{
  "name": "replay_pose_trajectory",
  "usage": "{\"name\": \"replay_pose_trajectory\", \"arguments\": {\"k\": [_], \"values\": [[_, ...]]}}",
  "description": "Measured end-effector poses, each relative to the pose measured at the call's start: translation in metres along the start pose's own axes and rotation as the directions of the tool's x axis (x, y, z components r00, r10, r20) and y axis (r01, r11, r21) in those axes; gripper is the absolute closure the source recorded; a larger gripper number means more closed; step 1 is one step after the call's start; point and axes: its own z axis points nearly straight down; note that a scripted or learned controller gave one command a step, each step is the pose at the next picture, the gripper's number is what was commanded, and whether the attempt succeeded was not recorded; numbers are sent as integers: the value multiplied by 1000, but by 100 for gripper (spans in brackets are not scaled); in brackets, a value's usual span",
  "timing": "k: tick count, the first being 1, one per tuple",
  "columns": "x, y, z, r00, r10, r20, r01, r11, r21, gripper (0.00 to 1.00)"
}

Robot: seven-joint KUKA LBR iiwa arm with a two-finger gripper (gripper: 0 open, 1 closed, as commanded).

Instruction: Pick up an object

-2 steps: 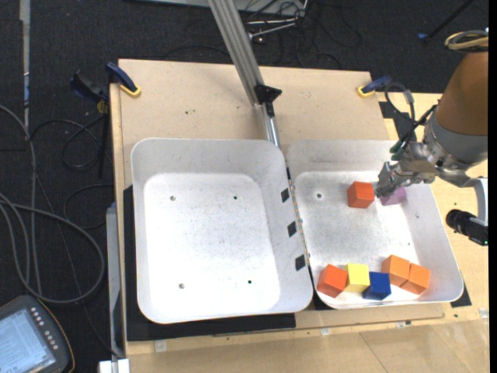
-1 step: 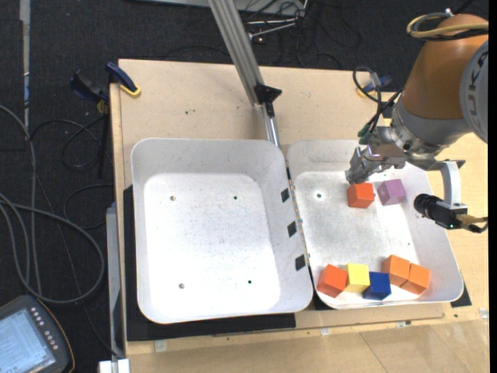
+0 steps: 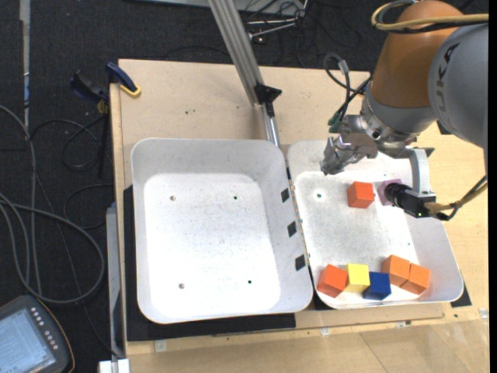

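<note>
The right bin holds several small blocks. An orange block lies near its far end, with a pink block just to its right, partly hidden by a black fitting on the arm. Along the near wall sit an orange block, a yellow block, a blue block and two more orange blocks. My gripper hangs over the far left corner of the right bin, left of the far orange block, with nothing seen between its fingers.
The left bin lies beside the right one, sharing a black-clipped divide. A slanted metal pole crosses the back of the bench. The grey and orange arm looms over the right bin's far side.
</note>
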Motion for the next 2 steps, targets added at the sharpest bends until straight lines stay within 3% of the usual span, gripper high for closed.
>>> {"name": "replay_pose_trajectory", "arguments": {"k": [2], "values": [[93, 38, 26, 1000, 1, 0, -1, 1000, 1, 100]]}}
